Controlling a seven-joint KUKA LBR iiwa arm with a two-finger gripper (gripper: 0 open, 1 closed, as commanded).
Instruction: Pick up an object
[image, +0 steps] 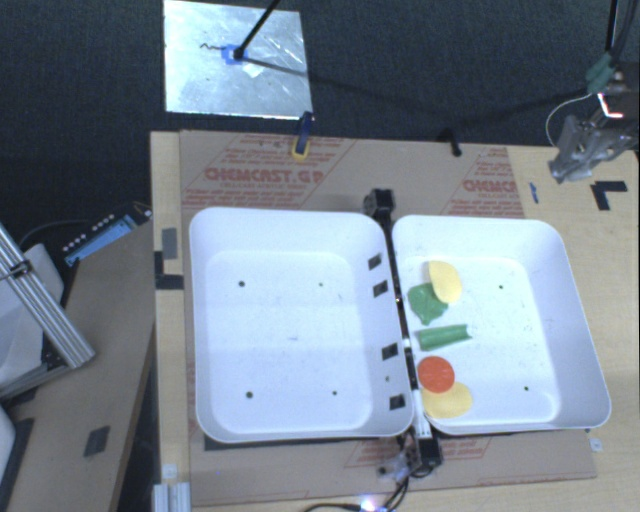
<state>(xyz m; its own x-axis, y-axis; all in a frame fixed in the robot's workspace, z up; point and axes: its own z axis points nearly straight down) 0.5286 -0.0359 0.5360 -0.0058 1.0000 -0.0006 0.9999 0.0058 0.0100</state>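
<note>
Five small objects in the right bin (570, 290), two bins on the tabletop (170, 330).
Two yellow pieces (444, 281), two green pieces (426, 303), one orange-red disc (436, 374); the tool (590, 145) hangs top right, its opening I cannot tell.

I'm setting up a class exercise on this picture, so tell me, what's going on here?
A robot arm is meant to pick something up. Its gripper sits at the far right corner, beyond the right bin, holding nothing visible. Five small things lie along that bin's left side: a yellow piece, a green lump, a green stick, a red disc and another yellow piece. Nothing has been lifted.
</note>
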